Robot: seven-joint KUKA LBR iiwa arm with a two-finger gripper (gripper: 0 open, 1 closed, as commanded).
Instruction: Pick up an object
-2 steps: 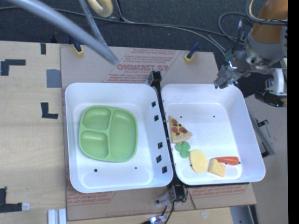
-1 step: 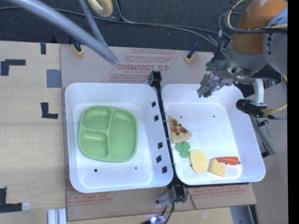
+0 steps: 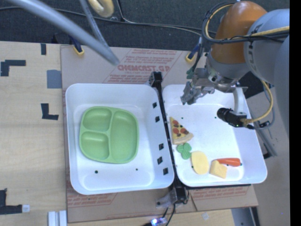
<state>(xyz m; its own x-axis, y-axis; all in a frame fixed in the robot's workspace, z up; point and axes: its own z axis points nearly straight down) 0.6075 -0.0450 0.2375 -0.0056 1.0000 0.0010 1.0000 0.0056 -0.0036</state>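
Observation:
In the right bin [image 3: 214, 126] lie a pizza slice [image 3: 179, 131], a green round piece [image 3: 184, 150], a yellow oval piece [image 3: 199, 162], a cheese wedge [image 3: 218, 169] and a small red-orange piece [image 3: 229, 162]. My gripper [image 3: 190, 96] hangs over the bin's far left corner, above and behind the pizza slice. Nothing shows between its fingers. The grey arm with its orange band [image 3: 235, 29] reaches in from the upper right.
A green divided plate [image 3: 109, 134] rests in the left bin [image 3: 75, 140]. A black divider with clips [image 3: 161, 126] runs between the two bins. A black cable fitting [image 3: 230, 116] hangs over the right bin's far side. Cardboard lies under both bins.

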